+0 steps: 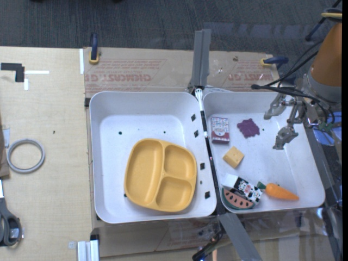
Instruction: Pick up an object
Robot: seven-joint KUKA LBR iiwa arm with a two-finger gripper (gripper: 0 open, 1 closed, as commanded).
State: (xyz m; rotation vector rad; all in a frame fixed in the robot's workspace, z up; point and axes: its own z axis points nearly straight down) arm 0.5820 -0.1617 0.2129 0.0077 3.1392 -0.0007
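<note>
My gripper [278,128] hangs over the right side of the right bin [296,173], its two grey fingers spread apart with nothing between them. Below and left of it lie a purple grape bunch [248,128], a small red-and-white box [220,130] and a yellow cheese block [234,157]. Along the bin's front edge rest a watermelon slice [237,199], a black-and-white toy [248,189] and an orange carrot [281,192].
The left bin [109,145] holds a yellow divided plate [161,174]. A grey divider bar [201,58] runs between the bins at the back. A tape ring [24,155] and scissors [10,230] lie on the bench at far left.
</note>
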